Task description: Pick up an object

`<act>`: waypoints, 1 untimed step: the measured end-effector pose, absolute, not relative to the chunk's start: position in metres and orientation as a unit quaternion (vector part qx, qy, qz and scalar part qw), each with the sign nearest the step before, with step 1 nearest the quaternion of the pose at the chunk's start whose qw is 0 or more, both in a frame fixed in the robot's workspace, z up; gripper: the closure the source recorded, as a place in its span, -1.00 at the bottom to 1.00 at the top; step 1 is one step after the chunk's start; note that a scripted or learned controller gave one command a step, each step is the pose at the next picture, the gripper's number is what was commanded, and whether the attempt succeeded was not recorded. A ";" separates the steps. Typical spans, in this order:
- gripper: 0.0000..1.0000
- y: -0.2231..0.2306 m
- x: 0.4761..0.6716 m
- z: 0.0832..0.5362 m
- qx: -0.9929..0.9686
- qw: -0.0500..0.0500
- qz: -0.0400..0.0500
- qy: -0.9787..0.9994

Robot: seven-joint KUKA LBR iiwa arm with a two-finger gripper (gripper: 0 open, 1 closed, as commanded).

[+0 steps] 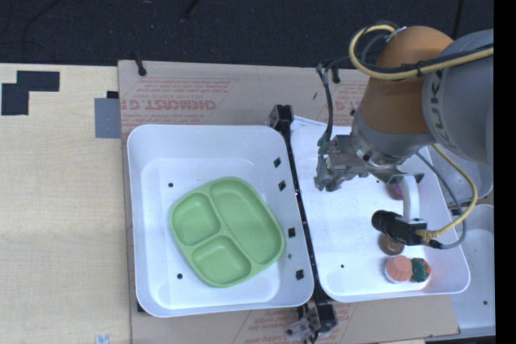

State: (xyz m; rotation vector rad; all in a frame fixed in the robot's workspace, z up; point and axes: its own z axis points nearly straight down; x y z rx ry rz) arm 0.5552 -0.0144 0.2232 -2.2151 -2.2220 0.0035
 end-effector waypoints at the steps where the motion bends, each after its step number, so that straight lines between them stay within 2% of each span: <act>1: 1.00 0.029 0.580 0.230 -0.706 0.001 0.000 -0.708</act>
